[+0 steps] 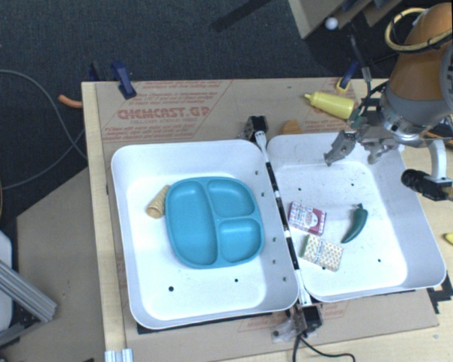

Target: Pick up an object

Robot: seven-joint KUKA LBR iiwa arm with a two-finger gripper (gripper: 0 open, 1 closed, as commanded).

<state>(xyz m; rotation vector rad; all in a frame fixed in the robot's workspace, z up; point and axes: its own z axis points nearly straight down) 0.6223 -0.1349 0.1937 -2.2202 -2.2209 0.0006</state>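
Observation:
My gripper hangs over the far edge of the right bin, its two fingers spread apart with nothing between them. Nearer the front of that bin lie a green pepper, a pink and white packet and a pale checkered packet. All three rest on the bin floor, well apart from the gripper. The left bin holds a blue divided plate and a small tan cone-shaped object beside the plate's left rim.
A yellow bottle-like object lies on the bench behind the right bin, close to the gripper. Blue clamps sit at the board's far edge. A black divider runs between the bins.

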